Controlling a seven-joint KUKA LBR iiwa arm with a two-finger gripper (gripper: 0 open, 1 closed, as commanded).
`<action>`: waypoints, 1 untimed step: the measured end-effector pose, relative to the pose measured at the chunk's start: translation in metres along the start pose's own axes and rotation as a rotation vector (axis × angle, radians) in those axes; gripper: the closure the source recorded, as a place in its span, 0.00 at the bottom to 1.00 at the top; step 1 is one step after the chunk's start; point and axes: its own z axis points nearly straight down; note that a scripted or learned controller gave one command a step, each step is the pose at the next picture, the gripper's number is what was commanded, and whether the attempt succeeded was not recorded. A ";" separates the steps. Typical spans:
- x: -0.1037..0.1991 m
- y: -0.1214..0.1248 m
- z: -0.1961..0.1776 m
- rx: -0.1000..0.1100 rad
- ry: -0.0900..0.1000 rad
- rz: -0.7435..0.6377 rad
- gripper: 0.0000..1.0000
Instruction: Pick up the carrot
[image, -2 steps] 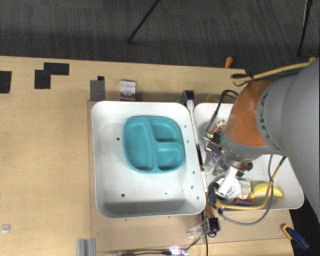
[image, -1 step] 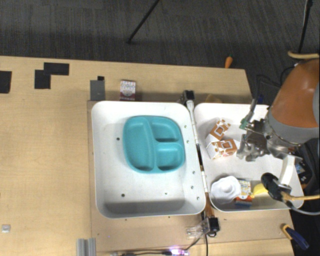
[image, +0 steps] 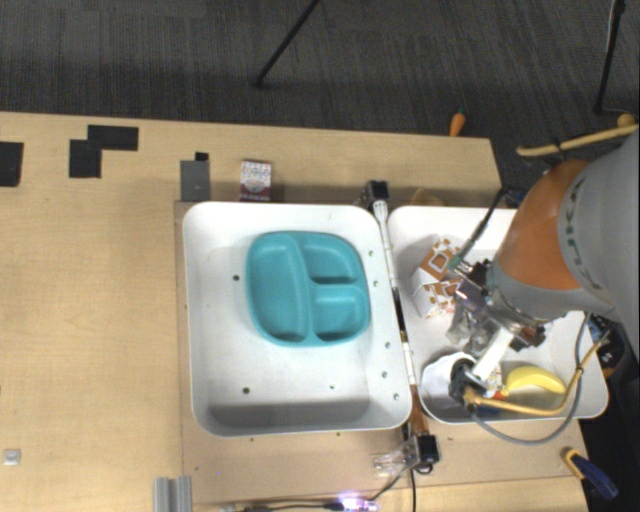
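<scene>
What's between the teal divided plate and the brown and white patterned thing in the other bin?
Between the teal plate and the patterned thing: only bare bin floor and the two bins' meeting rims, seen in the camera view.

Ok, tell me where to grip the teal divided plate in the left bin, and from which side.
Take the teal plate by its raised rim on the edge nearest the right bin, coming straight down from above. It lies flat in the left bin, so its sides offer little; the thin upright rim is likely the only pinchable part.
</scene>
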 end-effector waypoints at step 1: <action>0.050 -0.039 -0.001 -0.001 0.003 -0.057 1.00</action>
